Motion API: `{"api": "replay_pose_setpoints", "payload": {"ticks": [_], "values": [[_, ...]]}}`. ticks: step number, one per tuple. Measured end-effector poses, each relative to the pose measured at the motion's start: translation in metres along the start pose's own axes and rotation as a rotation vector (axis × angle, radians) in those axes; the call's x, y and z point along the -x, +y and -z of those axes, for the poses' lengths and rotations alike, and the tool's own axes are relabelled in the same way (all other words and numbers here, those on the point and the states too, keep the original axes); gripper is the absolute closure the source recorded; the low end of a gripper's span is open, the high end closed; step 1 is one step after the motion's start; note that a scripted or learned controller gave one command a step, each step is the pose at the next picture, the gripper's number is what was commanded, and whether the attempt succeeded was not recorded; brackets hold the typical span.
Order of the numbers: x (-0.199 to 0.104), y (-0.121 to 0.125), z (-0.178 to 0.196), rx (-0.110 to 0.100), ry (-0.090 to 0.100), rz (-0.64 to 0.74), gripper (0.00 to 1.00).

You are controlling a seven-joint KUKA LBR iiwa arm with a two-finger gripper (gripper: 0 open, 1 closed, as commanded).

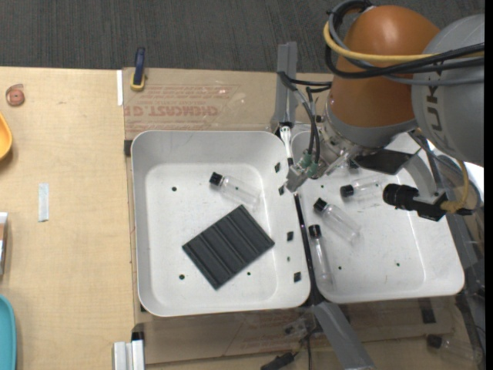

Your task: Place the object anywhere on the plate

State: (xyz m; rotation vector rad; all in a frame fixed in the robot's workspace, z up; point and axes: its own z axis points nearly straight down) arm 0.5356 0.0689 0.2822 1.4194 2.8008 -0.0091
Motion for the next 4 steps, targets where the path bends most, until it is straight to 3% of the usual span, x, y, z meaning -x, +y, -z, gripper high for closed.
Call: {"api": "replay_pose_setpoints", "payload": {"ticks": [1, 2, 3, 4], "values": [[-0.0013, 0.0413, -0.0888, 0.002, 0.004, 0.153, 1.00], [-0.0011, 0.0413, -0.0888, 0.002, 0.004, 0.153, 0.00], [0.0003, 0.0408, -0.0808, 0.001, 0.004, 0.150, 1.00], [0.0003, 0.0408, -0.0807, 0.001, 0.004, 0.150, 0.00]]}}
